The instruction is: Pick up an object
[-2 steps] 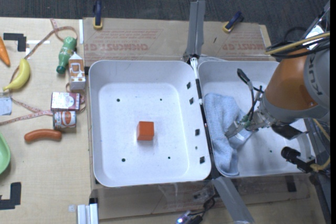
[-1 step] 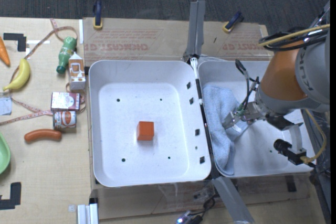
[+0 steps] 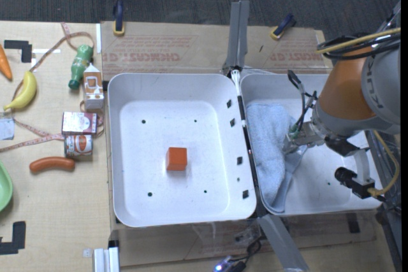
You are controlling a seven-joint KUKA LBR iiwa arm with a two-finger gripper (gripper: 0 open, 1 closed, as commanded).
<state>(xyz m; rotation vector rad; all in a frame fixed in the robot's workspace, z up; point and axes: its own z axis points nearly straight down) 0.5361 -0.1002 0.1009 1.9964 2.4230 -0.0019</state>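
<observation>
1. The arm (image 3: pixel 357 83) reaches in from the right over the right bin (image 3: pixel 319 197), and its gripper (image 3: pixel 294 144) sits low at the right edge of a pale blue-white towel (image 3: pixel 266 143).
2. Whether the gripper is spread or pressed together cannot be told; it is small and dark against the cloth, and no thing can be seen pinched in it.
3. The towel lies along the left side of the right bin, its long axis running from the bin's far wall toward the near wall, narrowing to a point near the front left corner.
4. The right part of the right bin's floor is bare white, giving open room beside the towel.
5. An orange cube (image 3: pixel 177 158) sits in the left bin (image 3: pixel 127 200), a little below the middle of the floor, well apart from all four walls, its faces roughly square with the bin.
6. Cardboard (image 3: pixel 166 48) behind the bins bears faint red print that appears upside down and is too pale to read surely.
7. Left of the bins, on the bench, lie a banana (image 3: pixel 21 91), a green bottle (image 3: pixel 80 64), a small carton (image 3: pixel 93 87), a tin (image 3: pixel 79 145) and a sausage (image 3: pixel 52 165); their labels are too small to read.
</observation>
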